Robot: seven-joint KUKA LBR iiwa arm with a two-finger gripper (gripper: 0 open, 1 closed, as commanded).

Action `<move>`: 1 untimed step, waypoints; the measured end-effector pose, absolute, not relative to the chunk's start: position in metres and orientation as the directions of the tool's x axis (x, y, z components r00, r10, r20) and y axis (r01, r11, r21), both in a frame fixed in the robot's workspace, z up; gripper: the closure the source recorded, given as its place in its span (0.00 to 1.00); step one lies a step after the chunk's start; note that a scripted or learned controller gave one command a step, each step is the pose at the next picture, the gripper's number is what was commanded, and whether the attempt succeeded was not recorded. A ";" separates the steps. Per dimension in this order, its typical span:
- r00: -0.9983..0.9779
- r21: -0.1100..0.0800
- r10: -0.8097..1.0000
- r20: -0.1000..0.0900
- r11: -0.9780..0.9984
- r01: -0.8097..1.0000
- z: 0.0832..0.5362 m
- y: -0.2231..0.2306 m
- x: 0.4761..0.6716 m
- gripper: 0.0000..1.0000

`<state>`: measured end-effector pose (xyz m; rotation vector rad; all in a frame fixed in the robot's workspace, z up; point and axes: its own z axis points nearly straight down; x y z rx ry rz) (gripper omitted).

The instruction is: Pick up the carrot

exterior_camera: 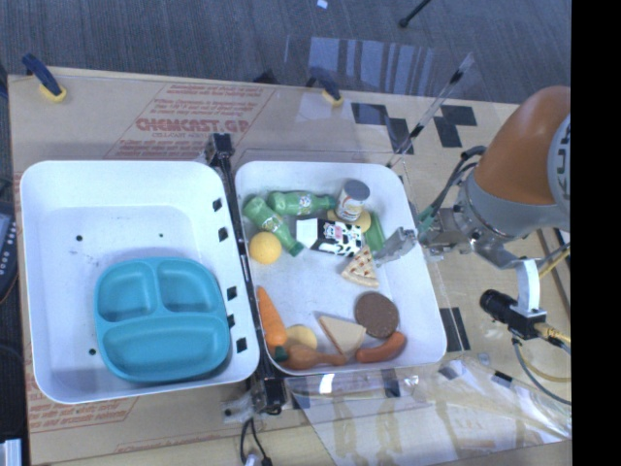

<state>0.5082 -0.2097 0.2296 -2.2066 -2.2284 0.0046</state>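
Observation:
The carrot [271, 318] is orange and lies along the left wall of the right bin [423, 278], near the front, with its thick end toward the front corner. It touches a small yellow piece [302, 336] and a reddish sausage [310, 358]. My gripper [396, 245] hangs over the bin's right rim, well to the right of the carrot and a little farther back. I see nothing held in it.
The right bin also holds green bottles [286, 205], a lemon [265, 249], a can [354, 196], a cow-patterned carton [335, 237], a pizza slice [361, 271], a brown patty [375, 313] and a bread slice [342, 334]. A blue divided plate [162, 318] sits in the left bin [58, 192].

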 end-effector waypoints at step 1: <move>-0.108 -0.016 0.994 0.007 0.108 0.994 0.113 -0.142 0.474 0.00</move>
